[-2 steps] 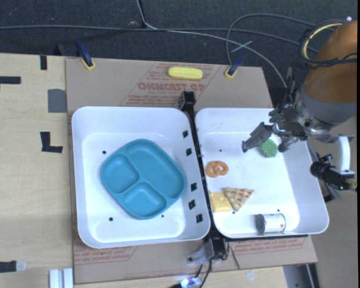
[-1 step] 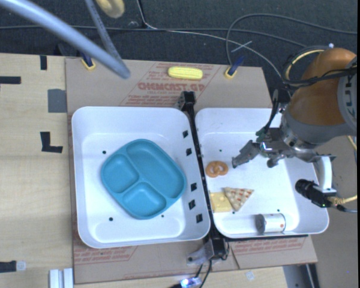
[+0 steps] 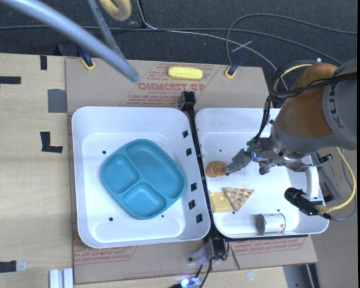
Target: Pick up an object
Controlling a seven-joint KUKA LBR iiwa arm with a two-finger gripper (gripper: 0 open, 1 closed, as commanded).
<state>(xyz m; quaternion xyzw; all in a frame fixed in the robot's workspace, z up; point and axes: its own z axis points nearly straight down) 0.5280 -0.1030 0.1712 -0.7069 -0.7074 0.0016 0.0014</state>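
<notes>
While the arm is reaching in from 3 o'clock over the right bin, the gripper is hanging low with its dark fingers pointing toward 9 o'clock; whether they are spread or closed I cannot tell. Just beyond the tips at 9 o'clock, a small brown ring-shaped piece is lying on the bin floor, not between them. Further pieces are sitting at 6 o'clock: a pizza-slice wedge, a pale yellow block and a grey-and-white cylinder. A blue divided tray is resting in the left bin.
</notes>
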